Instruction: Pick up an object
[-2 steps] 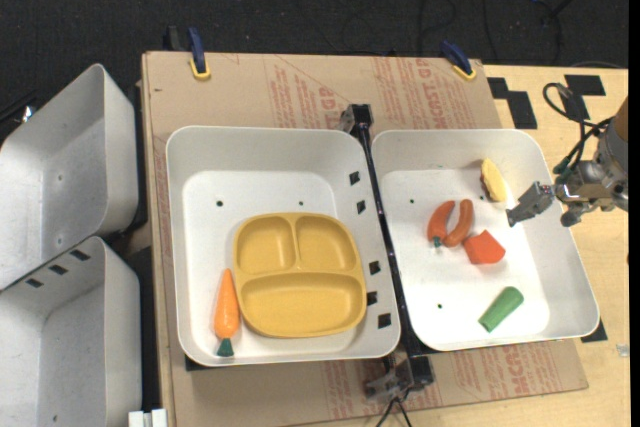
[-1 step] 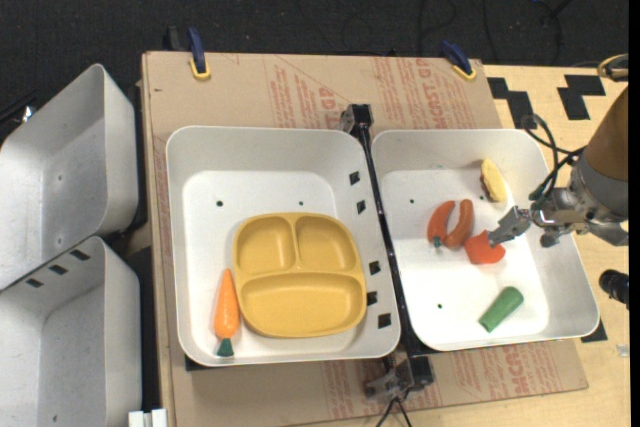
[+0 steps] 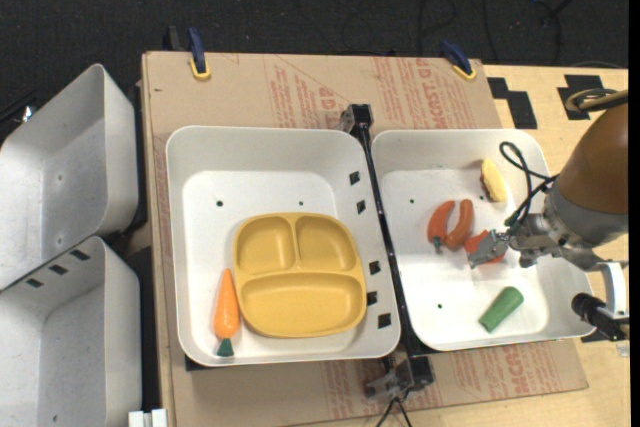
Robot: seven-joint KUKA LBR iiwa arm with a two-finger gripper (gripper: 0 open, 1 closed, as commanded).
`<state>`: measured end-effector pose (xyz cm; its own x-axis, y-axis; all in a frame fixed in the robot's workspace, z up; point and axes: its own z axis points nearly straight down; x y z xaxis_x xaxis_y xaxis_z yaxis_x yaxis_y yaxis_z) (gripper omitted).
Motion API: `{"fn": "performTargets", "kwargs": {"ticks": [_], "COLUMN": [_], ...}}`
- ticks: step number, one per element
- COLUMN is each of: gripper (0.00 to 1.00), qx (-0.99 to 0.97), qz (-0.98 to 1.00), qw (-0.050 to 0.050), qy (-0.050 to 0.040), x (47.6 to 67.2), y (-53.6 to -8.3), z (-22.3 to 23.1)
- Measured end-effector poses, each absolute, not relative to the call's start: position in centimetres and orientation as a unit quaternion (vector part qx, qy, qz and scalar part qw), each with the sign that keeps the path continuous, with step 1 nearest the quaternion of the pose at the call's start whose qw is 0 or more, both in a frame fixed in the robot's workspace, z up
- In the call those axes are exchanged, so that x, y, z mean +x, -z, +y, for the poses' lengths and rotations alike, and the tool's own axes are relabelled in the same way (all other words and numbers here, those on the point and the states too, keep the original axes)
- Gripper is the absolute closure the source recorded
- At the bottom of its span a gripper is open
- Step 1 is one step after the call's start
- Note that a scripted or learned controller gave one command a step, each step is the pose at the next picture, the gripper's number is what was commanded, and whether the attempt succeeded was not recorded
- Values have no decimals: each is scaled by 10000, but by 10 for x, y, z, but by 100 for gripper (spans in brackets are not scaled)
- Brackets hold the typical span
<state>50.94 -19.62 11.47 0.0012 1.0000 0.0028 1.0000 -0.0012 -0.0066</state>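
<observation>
1. camera view, progress: the pick looks unfinished. the pincer (image 3: 492, 248) sits low in the right bin (image 3: 420, 177), its reddish tips just right of the red sausage-like object (image 3: 451, 222). every object i can see rests on a bin floor; nothing is lifted, and nothing shows between the tips.

2. camera view, pincer state: whether the tips are spread or pressed together i cannot tell; they are small and blur into the dark wrist hardware behind them.

3. camera view, what is left: judging from the layout, closing on something, raising it and showing it clear of the floor all remain to be done.

4. camera view, the likely target: the red sausage-like object lies near the middle of the right bin, a curved, glossy orange-red piece, seemingly two links side by side. it is closest to the tips, though whether they touch it i cannot say.

5. camera view, other candidates: a small yellow piece (image 3: 492, 181) lies farther back in the same bin, and a green cylinder (image 3: 501, 308) lies nearer, tilted, toward the right.

6. camera view, left bin (image 3: 195, 215): a yellow divided plate (image 3: 300, 275) lies flat, with a toy carrot (image 3: 226, 307) just left of it, well apart from the arm.
</observation>
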Motion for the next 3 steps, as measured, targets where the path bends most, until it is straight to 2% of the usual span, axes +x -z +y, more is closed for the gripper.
{"fn": "performTargets", "kwargs": {"ticks": [1,2,3], "gripper": [0,100,100], "qx": [-7075,-7078,-7059], "qz": [-7067,-7064,-7083], "qw": [12,0,-23], "qy": [-6,1,11], "x": [509,510,517], "y": [-91,-102,-149], "z": [-196,-196,-190]}}
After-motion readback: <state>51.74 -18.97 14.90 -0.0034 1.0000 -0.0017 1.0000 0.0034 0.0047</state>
